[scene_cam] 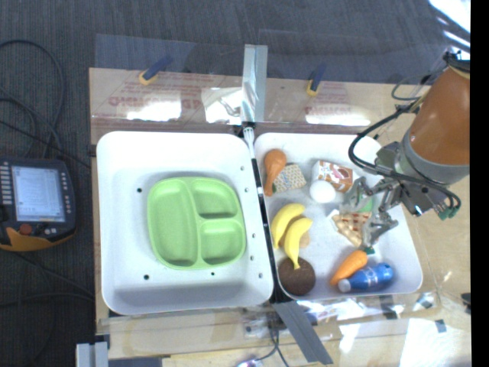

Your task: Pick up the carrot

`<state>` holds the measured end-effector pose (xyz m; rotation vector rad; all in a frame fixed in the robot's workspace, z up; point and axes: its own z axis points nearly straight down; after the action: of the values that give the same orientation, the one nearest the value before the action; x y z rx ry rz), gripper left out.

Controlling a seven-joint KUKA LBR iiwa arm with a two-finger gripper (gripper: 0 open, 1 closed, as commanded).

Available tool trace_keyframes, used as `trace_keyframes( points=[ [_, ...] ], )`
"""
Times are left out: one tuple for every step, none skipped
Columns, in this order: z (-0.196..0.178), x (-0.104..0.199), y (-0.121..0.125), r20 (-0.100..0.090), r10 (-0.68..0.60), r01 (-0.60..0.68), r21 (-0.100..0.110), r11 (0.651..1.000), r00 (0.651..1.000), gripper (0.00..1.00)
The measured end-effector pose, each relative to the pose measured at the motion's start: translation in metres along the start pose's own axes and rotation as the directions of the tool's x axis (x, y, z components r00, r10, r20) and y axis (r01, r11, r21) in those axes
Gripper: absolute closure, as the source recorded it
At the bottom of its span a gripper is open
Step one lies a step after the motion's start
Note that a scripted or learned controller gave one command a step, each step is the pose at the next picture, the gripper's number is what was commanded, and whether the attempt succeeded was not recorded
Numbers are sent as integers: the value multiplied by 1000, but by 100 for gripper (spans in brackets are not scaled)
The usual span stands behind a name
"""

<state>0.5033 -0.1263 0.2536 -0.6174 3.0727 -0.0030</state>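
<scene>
1 carrot [349, 265] (beside blue bottle [372, 277]) in right bin [409, 254].

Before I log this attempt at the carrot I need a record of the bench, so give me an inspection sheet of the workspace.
Surface: two white bins, left bin and right bin, side by side on a bench.
Job's things: carrot lies in the right bin beside a blue bottle.
Clutter: bananas, pizza slice, egg, brown round fruit; green divided tray in the left bin.
Grippers: gripper over the pizza slice, above the carrot.
Cables: black cable on the arm.
Surroundings: teach pendant on the floor.
</scene>
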Motion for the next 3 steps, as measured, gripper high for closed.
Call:
trace_keyframes(
  points=[
    [3, 1, 1, -5, 0, 0, -4, 1000, 1000, 0],
    [145, 18, -35, 7, -120, 120, 2, 993, 993, 0],
    [162, 13, -22, 4, 10, -10, 5, 1000, 1000, 0]
  ],
)
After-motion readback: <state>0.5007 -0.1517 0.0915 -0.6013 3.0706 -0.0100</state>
